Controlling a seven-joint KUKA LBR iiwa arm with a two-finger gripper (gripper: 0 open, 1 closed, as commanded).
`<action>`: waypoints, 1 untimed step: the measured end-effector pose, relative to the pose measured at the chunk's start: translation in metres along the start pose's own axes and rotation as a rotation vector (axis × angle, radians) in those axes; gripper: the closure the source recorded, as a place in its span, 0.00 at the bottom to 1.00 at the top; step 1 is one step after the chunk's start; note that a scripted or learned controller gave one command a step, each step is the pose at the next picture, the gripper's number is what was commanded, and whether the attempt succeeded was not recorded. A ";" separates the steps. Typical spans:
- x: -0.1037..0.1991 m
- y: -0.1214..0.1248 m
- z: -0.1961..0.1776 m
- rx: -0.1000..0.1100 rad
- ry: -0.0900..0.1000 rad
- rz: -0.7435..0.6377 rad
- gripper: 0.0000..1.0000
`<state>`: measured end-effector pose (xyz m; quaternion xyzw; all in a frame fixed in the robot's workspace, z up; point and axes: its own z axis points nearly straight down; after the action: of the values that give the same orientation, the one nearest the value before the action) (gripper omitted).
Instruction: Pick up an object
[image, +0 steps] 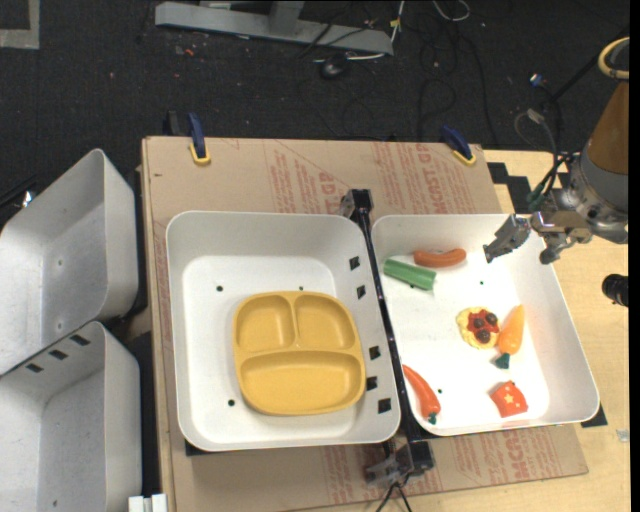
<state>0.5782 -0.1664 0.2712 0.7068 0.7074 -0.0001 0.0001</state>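
My gripper (524, 248) hangs over the far right corner of the right bin (560, 330); its fingers stand open with nothing between them. Left of it lie an orange-red sausage (440, 257) and a green block (409, 273). Nearer the middle are a small yellow pizza slice with dark toppings (478, 326) and an orange carrot (511, 330) touching it. A red chili pepper (423, 392) lies by the near left wall, and a red strawberry-like piece (509, 398) sits near the front edge.
The left bin (200, 290) holds a yellow divided plate (298, 352). A black divider with clips (375, 320) runs between the bins. Spare white bins (60, 300) stand off the bench to the left. Cables trail at the back.
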 end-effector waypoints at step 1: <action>-0.002 -0.005 0.044 0.005 0.001 0.002 0.00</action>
<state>0.5730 -0.1681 0.2267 0.7076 0.7066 -0.0015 -0.0018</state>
